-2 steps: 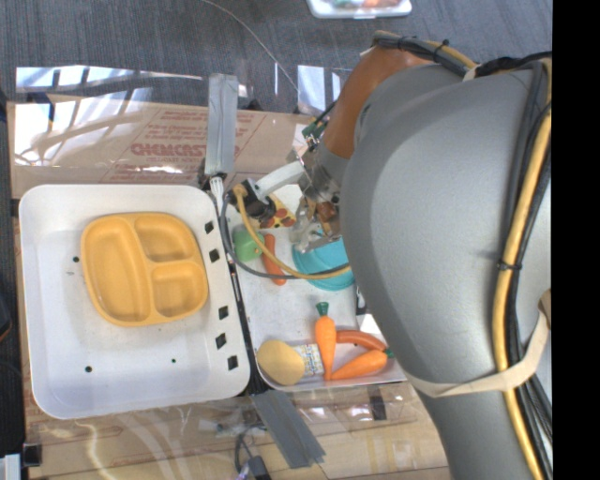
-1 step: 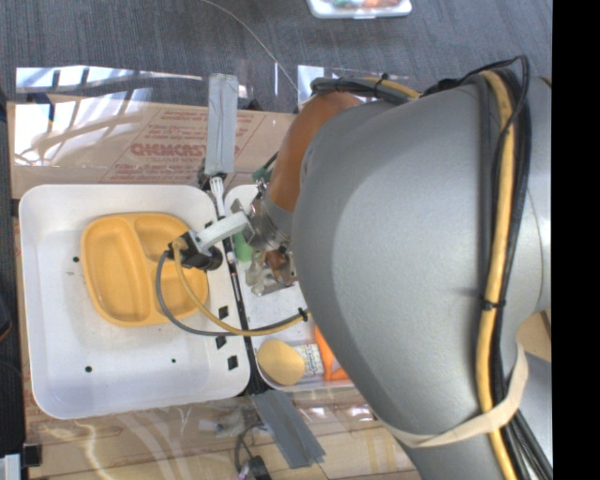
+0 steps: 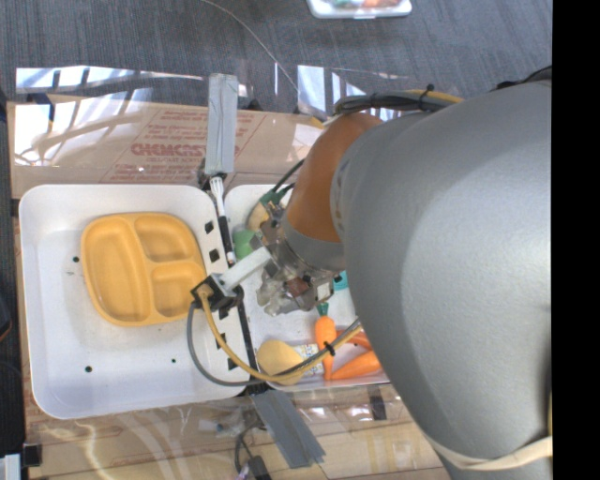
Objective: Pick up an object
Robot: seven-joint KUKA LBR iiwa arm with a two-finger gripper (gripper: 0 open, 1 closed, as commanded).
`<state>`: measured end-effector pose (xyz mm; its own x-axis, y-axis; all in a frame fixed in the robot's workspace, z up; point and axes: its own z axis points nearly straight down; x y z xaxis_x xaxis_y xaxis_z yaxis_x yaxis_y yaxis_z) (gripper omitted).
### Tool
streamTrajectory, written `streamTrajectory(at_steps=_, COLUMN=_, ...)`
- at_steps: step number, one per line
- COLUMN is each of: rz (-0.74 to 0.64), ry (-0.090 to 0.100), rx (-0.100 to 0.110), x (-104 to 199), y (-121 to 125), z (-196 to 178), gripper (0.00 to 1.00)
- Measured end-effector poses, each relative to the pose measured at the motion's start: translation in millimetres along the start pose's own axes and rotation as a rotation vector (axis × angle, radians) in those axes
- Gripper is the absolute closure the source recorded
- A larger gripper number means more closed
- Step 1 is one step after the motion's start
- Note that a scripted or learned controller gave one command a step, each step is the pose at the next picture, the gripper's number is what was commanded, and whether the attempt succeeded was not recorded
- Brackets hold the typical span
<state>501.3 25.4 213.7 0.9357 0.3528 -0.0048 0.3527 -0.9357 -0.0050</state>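
While over right bin | gripper beside carrot | grip state: cannot tell

The right bin, centre of frame, lies largely hidden beneath the grey arm. The gripper is a blurred cluster; finger position indeterminate. Orange objects at lower centre are partly covered by the arm. A tray is cut off by the top edge.

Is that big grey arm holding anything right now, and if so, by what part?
It cannot be told. The tool sits low in the right white bin, near an orange carrot-shaped toy, but the arm's bulk hides any hold.
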Motion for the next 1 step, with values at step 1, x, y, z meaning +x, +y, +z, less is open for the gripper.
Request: streamTrajectory(at_steps=1, rz=0.153, ry=-0.001, rx=0.0, x=-36.1, y=36.3, z=23.2, gripper=1.0)
